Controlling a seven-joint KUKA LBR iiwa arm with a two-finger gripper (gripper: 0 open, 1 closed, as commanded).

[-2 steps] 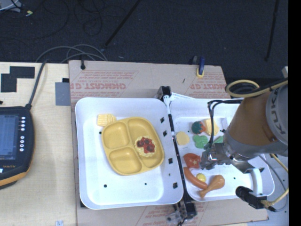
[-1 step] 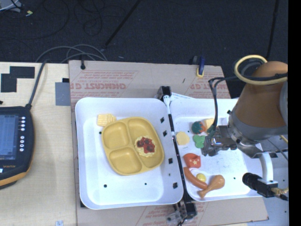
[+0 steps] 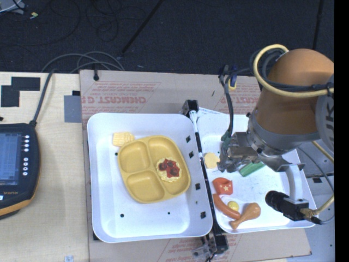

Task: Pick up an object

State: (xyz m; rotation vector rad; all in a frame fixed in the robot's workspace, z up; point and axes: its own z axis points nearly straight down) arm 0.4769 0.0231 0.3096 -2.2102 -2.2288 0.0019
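Several toy foods are lying in the right bin (image 3: 215, 121): a red tomato (image 3: 222, 186), sausage (image 3: 225, 206) and drumstick (image 3: 246, 213) near its front edge. They are probably light, hard, slippery plastic; the drumstick's narrow shank suits pinching. The gripper (image 3: 233, 158) is hovering mid-bin, its state untellable.

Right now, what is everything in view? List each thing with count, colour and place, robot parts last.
Bins: 2, white, side by side on bench.
Divided plate: 1, yellow, left bin.
Pasta with red sauce: 1, in plate's right compartment.
Waffle piece: 1, pale yellow, left bin, beside plate.
Round slice: 1, cream, right bin.
Tomato piece: 1, red, right bin.
Hot dog: 1, orange-red, right bin.
Drumstick: 1, tan, right bin.
Green piece: 1, under gripper.
Pendant: 1, black-orange, left.
Gripper: 1, dark, over right bin.
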